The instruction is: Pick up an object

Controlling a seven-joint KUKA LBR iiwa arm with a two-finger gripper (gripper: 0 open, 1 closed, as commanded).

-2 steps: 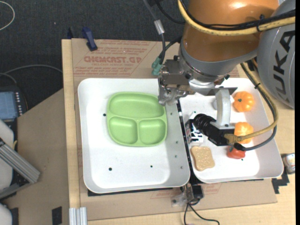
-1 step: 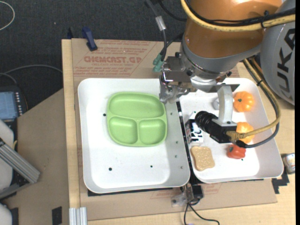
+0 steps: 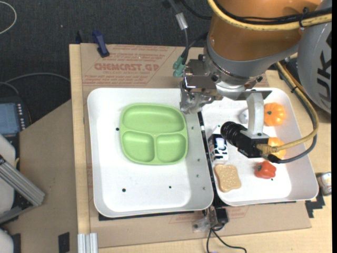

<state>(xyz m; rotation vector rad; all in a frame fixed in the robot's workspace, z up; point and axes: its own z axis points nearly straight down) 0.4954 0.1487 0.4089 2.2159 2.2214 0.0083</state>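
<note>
Brown bench board (image 3: 131,65), dark floor (image 3: 42,25)

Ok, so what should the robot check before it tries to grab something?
1. Toys to grab: a tan toy bread slice, a red toy pepper and an orange toy pumpkin lie in the right white bin: ok.
2. The gripper is above a toy: it hangs at the wall between the bins: not ok.
3. Bread slice apart from the pepper: ok.
4. The green three-part plastic plate lies flat in the left white bin: ok.
5. Clear way down to the pumpkin, close beside the arm: cannot tell.
</note>
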